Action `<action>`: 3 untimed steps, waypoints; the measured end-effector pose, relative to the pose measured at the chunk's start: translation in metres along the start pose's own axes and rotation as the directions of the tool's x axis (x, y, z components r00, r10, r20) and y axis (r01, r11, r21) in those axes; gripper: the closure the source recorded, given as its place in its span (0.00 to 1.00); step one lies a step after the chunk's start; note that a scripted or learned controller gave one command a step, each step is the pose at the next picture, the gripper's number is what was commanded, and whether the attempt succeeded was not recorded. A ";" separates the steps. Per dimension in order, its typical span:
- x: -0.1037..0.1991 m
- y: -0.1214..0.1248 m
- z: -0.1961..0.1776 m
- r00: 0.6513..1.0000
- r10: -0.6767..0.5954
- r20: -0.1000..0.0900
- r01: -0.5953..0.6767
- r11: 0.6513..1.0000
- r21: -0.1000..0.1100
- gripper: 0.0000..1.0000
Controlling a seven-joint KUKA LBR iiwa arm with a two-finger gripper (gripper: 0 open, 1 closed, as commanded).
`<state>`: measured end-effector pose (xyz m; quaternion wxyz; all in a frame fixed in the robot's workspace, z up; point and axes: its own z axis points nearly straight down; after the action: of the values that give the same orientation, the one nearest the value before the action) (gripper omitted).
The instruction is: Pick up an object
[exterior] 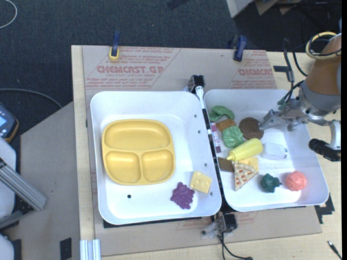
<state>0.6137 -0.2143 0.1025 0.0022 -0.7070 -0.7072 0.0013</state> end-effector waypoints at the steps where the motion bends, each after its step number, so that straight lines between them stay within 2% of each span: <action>1: 0.002 0.002 0.015 1.000 -0.001 -0.002 0.001 1.000 -0.004 0.00; 2: 0.002 0.004 0.002 1.000 -0.002 0.000 0.002 1.000 -0.012 1.00; 3: -0.003 0.010 -0.060 1.000 0.000 0.005 0.000 1.000 -0.013 1.00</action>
<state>0.6243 -0.2170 0.1627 -0.0041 -0.7068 -0.7074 -0.0014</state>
